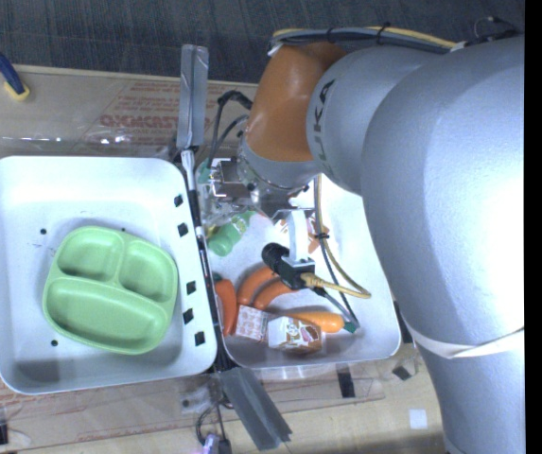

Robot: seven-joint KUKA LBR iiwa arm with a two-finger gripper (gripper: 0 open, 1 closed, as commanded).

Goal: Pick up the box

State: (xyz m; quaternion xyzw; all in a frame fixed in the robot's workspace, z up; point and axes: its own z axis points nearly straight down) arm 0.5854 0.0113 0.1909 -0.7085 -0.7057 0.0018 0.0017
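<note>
Green divided plate [110, 289] in left bin [6, 253]; clutter in right bin [375, 334]; gripper [237, 197] state unclear.

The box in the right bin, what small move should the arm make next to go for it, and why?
Probably shift the hand toward the bin's near end. It sits at the far end above a green item, while the box lies at the near edge beside the carrots, apart from the hand.

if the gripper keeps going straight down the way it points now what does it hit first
Most likely the green bottle-like item lying at the left edge of the right bin, just below the gripper. Depth is hard to judge from this slanted view, so it might land on the bin floor beside it instead.
</note>
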